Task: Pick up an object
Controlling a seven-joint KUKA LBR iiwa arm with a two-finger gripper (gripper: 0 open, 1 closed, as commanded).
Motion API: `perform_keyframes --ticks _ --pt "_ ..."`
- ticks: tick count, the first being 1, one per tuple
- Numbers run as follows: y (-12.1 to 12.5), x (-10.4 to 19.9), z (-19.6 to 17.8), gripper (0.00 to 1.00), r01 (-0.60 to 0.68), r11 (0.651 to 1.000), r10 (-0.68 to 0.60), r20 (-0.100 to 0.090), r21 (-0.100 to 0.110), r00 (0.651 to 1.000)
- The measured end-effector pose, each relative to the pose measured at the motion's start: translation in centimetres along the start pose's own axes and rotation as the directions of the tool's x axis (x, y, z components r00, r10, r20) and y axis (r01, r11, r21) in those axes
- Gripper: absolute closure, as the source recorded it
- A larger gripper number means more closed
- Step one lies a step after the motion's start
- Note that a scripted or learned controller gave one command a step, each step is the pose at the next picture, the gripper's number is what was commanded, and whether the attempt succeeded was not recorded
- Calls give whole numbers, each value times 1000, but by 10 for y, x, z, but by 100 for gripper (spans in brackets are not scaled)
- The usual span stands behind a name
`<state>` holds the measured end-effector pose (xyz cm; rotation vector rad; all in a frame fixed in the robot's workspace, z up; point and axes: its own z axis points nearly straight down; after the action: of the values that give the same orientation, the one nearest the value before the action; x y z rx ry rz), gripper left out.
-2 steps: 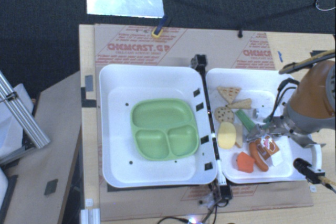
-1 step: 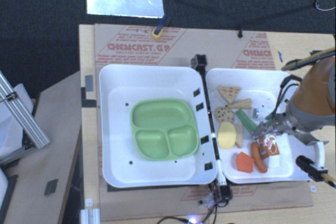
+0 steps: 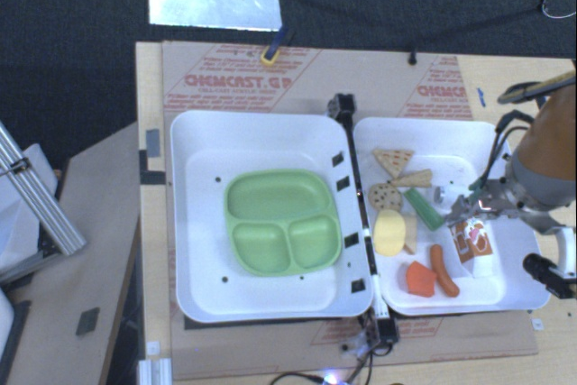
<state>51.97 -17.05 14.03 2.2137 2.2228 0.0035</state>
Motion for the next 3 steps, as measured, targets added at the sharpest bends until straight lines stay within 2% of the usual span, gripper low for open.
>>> perform_keyframes --ticks 1,2,3 --pt "12 3 -54 100 1 1000 -1 1 -2 1000" --pt "14 2 -86 100 1 1000 -1 0 -1 1000" --pt "38 52 -96 100 6 1000 -6 -2 1 1000"
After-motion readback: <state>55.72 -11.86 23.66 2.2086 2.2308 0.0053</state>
